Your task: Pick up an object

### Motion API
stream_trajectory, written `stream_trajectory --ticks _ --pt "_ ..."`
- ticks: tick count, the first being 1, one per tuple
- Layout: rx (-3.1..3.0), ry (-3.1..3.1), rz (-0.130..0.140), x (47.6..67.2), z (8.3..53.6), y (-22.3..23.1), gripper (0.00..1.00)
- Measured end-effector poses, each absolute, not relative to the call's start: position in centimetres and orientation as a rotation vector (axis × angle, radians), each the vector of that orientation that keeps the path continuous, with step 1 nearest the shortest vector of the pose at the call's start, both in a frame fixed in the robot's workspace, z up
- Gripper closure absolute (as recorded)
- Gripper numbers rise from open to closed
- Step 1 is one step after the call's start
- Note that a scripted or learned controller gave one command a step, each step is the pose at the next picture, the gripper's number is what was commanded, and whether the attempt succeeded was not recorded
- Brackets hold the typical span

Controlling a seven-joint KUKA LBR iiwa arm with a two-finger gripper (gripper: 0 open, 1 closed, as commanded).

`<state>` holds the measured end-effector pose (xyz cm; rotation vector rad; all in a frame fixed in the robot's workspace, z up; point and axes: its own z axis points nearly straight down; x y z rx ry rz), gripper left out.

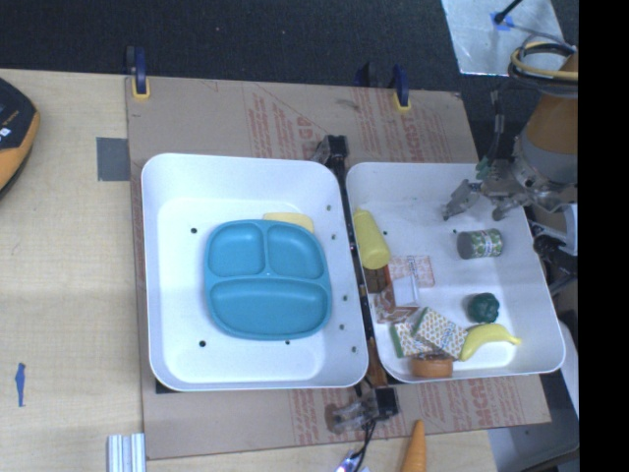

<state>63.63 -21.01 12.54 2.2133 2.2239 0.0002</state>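
white plastic, shallow and square, the right bin [447, 180] sits on the cardboard-covered table [246, 116] with the grey arm's two-finger gripper [482, 197] hovering over its far right corner. the jaws are spread apart, their dark fingers splayed to left and right, and nothing lies between them.

just below the jaws, on the near side and not touching them, a small cylindrical tin with a green label [480, 244] lies on its side on the bin floor. nearer the camera again rests a dark green round ball-like object [483, 308], and beside that, at the bin's front right, a yellow curved banana [488, 340]. these are well apart from the jaws.

along the bin's left wall a yellow rounded plastic bottle [371, 239] lies lengthwise. near it, toward the middle, sits a clear wrapped packet with reddish print [408, 275], and below that a flat patterned green and white pouch [432, 332] with a small orange object [430, 367] at the front edge.

the left white bin [162, 264] carries a blue three-compartment plastic plate [267, 278], with a pale yellow flat piece [287, 221] showing from under its far edge.
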Motion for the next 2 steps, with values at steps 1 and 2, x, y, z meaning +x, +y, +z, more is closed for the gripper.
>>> stream_trajectory --ticks 1,2 --pt "2.225 2.231 -0.011 56.6 10.1 -21.0 0.00" --pt "2.216 2.230 -0.007 57.0 11.4 -21.1 1.00"
